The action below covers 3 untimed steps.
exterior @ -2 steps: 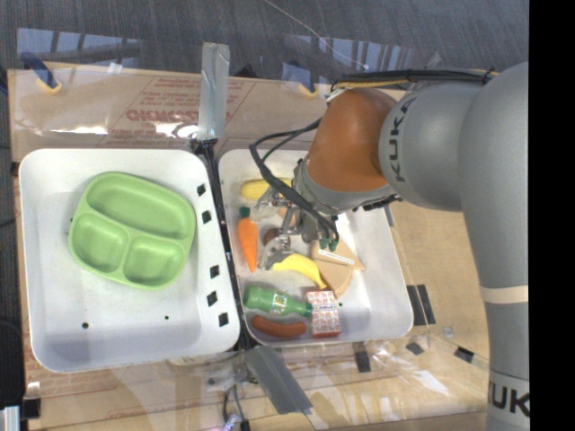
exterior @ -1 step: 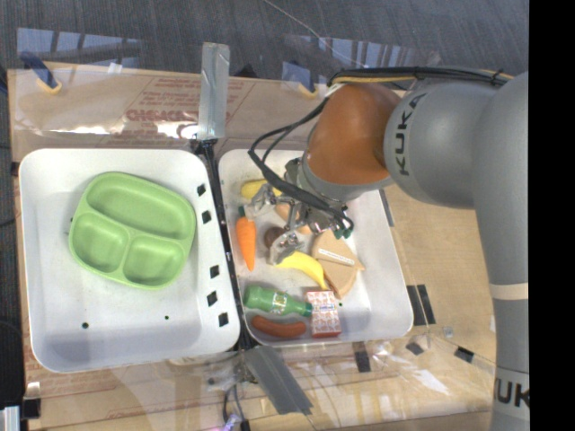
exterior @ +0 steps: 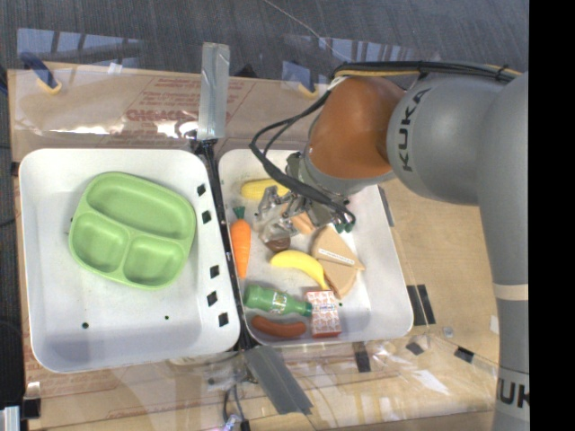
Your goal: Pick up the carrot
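Observation:
The orange carrot [exterior: 241, 248] with a green top lies lengthwise along the left wall of the right bin [exterior: 393, 285]. My gripper [exterior: 278, 215] hangs over the bin's middle, just right of the carrot's upper end and a little apart from it. The orange-banded wrist above hides much of it. Nothing shows between its fingers.
The right bin also holds a yellow banana [exterior: 297, 261], another yellow item [exterior: 259, 189] at the back, a green bottle [exterior: 274, 302], a sausage [exterior: 278, 328], a small red box [exterior: 323, 312] and a bread slice [exterior: 337, 260]. The left bin [exterior: 45, 268] holds a green divided plate [exterior: 133, 230].

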### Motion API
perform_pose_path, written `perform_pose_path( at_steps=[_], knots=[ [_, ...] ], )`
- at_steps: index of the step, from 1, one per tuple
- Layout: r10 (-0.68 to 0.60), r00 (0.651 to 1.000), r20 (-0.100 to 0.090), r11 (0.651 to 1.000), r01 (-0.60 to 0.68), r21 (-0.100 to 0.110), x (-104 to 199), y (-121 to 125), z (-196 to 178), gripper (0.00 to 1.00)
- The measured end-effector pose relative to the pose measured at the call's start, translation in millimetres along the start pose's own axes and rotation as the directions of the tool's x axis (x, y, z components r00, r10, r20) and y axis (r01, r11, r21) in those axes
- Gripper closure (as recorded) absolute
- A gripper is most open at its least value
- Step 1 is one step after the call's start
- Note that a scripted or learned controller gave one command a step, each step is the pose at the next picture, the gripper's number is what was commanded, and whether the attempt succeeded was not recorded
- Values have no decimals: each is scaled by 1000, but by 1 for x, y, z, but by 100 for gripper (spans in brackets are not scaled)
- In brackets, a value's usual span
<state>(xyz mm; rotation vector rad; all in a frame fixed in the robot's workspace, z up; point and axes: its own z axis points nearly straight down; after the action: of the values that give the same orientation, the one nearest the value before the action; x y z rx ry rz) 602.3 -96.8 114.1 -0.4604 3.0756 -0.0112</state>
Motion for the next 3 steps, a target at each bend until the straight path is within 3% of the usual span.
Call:
perform_pose_path(
  at_steps=[1, 2, 3],
  knots=[
    [-381, 924, -19, 924, 381, -21, -44, 56, -78, 100],
    [-679, 734, -15, 734, 678, -35, -1, 100, -76, 100],
    [-518, 855, -17, 856, 517, -25, -69, 131, -151, 100]
  ],
)
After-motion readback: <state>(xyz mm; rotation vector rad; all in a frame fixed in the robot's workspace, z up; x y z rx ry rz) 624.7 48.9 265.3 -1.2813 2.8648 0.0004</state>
